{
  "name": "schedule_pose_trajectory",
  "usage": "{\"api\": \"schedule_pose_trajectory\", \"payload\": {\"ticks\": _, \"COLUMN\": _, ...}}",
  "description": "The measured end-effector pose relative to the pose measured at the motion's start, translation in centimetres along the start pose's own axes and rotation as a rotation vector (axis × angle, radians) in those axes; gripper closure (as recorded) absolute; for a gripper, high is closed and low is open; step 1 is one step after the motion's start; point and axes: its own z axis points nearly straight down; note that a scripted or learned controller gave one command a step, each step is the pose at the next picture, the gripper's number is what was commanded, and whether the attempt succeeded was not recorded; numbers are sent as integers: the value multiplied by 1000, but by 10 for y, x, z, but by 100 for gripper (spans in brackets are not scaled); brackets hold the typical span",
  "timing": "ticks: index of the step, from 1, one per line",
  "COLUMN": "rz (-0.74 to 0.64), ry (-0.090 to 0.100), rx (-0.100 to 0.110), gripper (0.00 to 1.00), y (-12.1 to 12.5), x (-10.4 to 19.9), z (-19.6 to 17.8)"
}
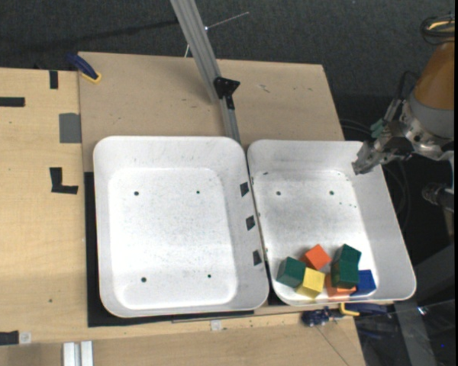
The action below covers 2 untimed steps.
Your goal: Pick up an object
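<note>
The tool (364, 163) hangs over the far right corner of the right bin (305, 158), at the end of the grey arm (427, 124) that reaches in from the right. Its tip is a small dark shape above the bin's rim; whether it is wide or narrow cannot be told at this size. Nothing can be seen held in it.

The blocks lie well apart from the tool, down in the near corner of the same bin, close together in one heap. An orange block (317, 256) sits at the top of the heap, nearest the tool. Just left of it and lower is a green block (291, 271), and touching that on its right is a yellow block (314, 281). A second, darker green block (348, 261) stands right of the orange one, tilted, seemingly resting on the others. Below it a blue block (366, 281) lies against the bin's near right wall, with a bit of another orange piece (340, 289) showing between it and the yellow block.

The left bin (172, 223) lies beside the right one, farther from the tool, their rims touching along the middle. Both rest on the wooden counter (153, 90). A slanted metal bar (202, 40) runs from the top of the view down to the gap between the bins' far ends.
</note>
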Motion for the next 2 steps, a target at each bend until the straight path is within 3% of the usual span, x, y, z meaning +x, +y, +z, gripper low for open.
{"api": "schedule_pose_trajectory", "payload": {"ticks": 2, "rz": -5, "ry": 4, "rx": 7, "gripper": 100, "y": -8, "x": 102, "z": 17}}
